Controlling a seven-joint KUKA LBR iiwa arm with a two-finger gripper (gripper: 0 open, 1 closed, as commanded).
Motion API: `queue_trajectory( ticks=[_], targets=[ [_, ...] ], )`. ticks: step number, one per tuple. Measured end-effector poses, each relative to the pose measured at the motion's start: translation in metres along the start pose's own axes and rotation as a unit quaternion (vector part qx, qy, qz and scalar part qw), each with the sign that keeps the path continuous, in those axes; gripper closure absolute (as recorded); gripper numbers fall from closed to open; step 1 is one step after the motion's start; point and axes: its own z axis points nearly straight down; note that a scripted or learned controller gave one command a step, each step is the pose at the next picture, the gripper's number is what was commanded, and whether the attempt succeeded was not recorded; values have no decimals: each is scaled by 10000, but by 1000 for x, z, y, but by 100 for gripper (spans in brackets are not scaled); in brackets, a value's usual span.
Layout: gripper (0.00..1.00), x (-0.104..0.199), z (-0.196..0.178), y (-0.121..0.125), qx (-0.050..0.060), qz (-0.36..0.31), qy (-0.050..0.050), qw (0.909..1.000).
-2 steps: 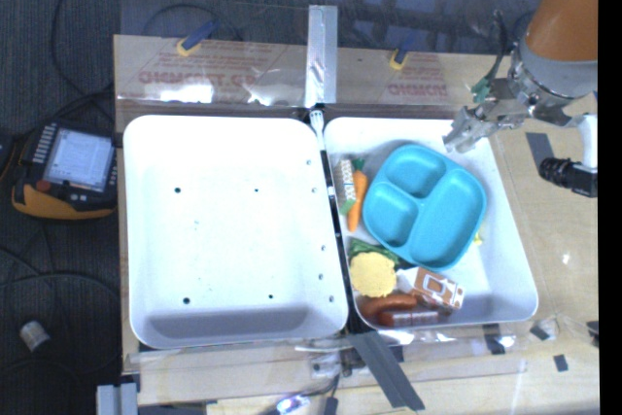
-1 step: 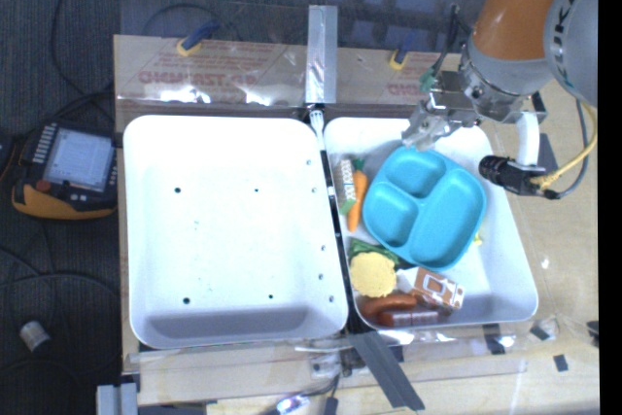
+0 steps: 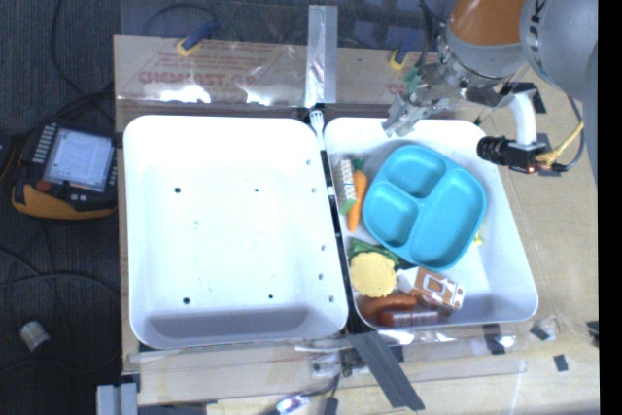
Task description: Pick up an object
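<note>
Above the far rim of the right bin (image 3: pixel 505 301) my pincer (image 3: pixel 400 120) hangs, just over the corner nearest to the divider between the two bins. I cannot tell from this view if it is released or clenched, because it is small and partly blurred against the rim. I see no object in it, so I judge that nothing is picked up yet.

All the candidates lie below my pincer, toward the near side of this bin. The closest one is the blue divided plate (image 3: pixel 428 204), tilted, which takes the middle of the bin. To the left of the plate, along the divider wall, an orange carrot (image 3: pixel 358 199) lies beside a dark packet (image 3: pixel 346 182). Further from me, at the near end, I see a yellow round toy (image 3: pixel 373 275) with a bit of green beside it, then a small orange carton (image 3: pixel 437 287) and a dark red sausage (image 3: pixel 398 311) touching the near wall. The left bin (image 3: pixel 224 228) is well apart from my pincer, on the other side of the divider.

So the task is at its beginning, as I judge it: I am positioned over the bin, but the descent, the closing on one object and the lift all remain. The plate looks wide and hard to take; the carrot seems to me an easier choice.
</note>
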Motion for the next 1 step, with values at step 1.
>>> queue_trajectory(
  ticks=[1],
  targets=[
    [100, 3, -25, 26, -14, -1534, -6, 9882]
  ],
)
